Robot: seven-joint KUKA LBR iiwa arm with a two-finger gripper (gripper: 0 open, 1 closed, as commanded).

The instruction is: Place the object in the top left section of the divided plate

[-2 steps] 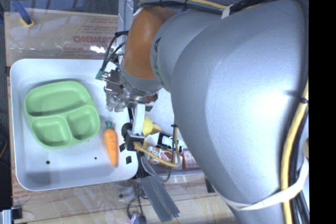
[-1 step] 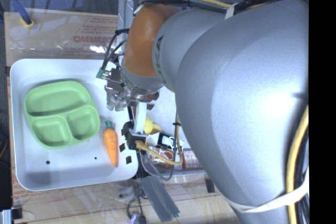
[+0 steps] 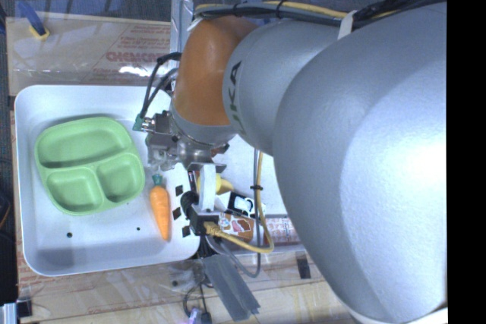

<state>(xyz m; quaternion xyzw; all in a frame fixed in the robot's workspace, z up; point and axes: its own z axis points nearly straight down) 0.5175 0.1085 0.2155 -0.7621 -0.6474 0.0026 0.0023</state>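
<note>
The grey arm (image 3: 334, 125) with its orange band (image 3: 206, 72) fills much of the view and reaches down over the white bin (image 3: 45, 246). Its gripper (image 3: 161, 155) hangs just above the bin floor; whether it is open or closed cannot be told from here. Just below the gripper, a small orange toy carrot with a green top (image 3: 159, 210) lies loose on the bin floor. Left of the gripper, close beside it, sits the light green divided plastic plate (image 3: 85, 163), with the carrot just off its right edge.

Bench (image 3: 76, 49) — two white bins (image 3: 30, 163)
</note>
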